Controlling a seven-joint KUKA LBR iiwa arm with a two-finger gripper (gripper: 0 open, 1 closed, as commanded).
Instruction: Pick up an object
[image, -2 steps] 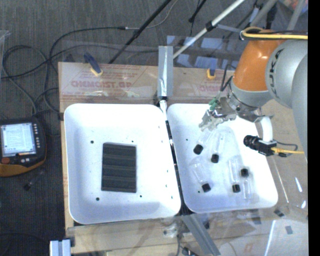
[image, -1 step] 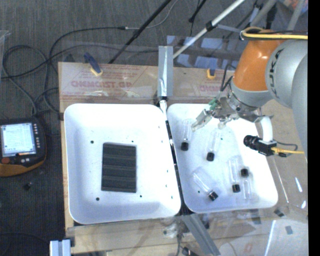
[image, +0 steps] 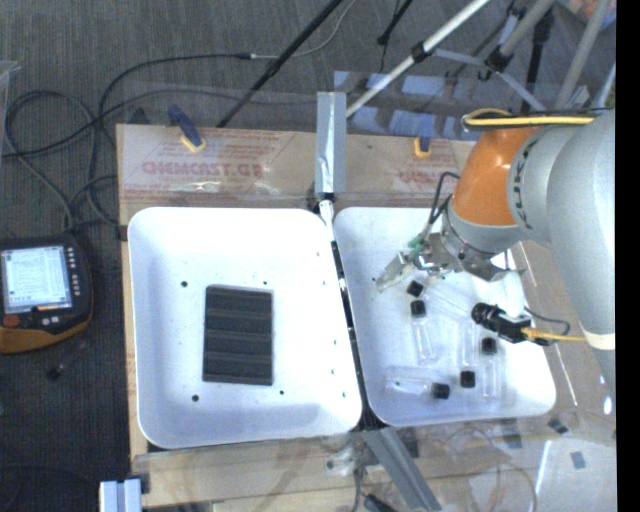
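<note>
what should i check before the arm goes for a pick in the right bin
1. Gripper over the right bin: ok, it hangs above the bin's upper left part.
2. Targets present: ok, several clear vials with black caps lie in the right bin's middle and lower part.
3. Nothing held already: cannot tell, the gripper's tip is too small and blurred to read.
4. Gripper lined up with a vial: cannot tell, the nearest cap sits just below and right of it.
5. Left bin out of the way: ok, its black ridged block lies far from the arm.
</note>
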